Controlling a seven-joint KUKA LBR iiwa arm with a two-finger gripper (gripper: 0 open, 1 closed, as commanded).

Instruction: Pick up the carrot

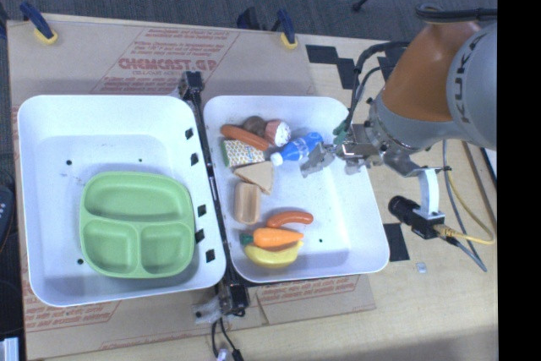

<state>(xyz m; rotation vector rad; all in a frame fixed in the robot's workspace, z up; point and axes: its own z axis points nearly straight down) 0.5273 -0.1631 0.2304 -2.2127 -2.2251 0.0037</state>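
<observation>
The carrot (277, 238) is orange with a green stub at its left end. It lies near the front of the right bin (362, 216), resting on a yellow banana (272, 257). My gripper (335, 161) hangs over the right side of that bin, behind and to the right of the carrot and well apart from it. Its fingers (315, 161) stand open with nothing between them. The left finger is close to a blue bottle (298, 148).
The right bin also holds two red sausages (290, 218) (245, 136), a bread wedge (257, 175), a tan block (246, 202), a checkered packet (243, 153) and a round meat piece (277, 132). A green divided plate (137, 224) sits in the left bin (51, 131).
</observation>
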